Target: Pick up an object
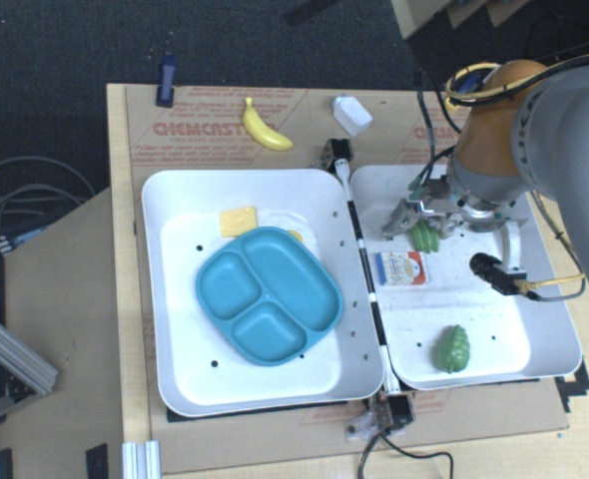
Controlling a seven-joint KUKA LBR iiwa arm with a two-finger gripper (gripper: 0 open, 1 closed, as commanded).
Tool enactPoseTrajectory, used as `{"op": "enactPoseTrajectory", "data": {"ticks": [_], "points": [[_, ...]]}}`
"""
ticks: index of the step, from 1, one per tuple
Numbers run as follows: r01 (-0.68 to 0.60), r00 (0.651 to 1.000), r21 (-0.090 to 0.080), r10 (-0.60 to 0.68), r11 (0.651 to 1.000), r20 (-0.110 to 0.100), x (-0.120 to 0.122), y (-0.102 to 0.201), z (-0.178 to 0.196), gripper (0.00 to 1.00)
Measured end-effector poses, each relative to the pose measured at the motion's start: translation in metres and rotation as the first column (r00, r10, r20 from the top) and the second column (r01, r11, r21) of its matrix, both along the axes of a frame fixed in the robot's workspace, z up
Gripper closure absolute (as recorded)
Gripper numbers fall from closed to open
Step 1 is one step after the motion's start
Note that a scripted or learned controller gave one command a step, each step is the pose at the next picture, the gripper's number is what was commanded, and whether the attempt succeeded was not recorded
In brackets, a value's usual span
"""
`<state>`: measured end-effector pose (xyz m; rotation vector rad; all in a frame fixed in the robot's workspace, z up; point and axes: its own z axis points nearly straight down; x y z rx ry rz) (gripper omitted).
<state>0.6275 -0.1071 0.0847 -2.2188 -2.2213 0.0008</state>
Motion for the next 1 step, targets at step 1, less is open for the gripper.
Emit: {"op": "enactPoseTrajectory", "data": {"ticks": [1], "points": [[0.000,1.000,-0.001,0.000,1.000,0.001,0.0004,-0.0002,0.0103,1.00]]}}
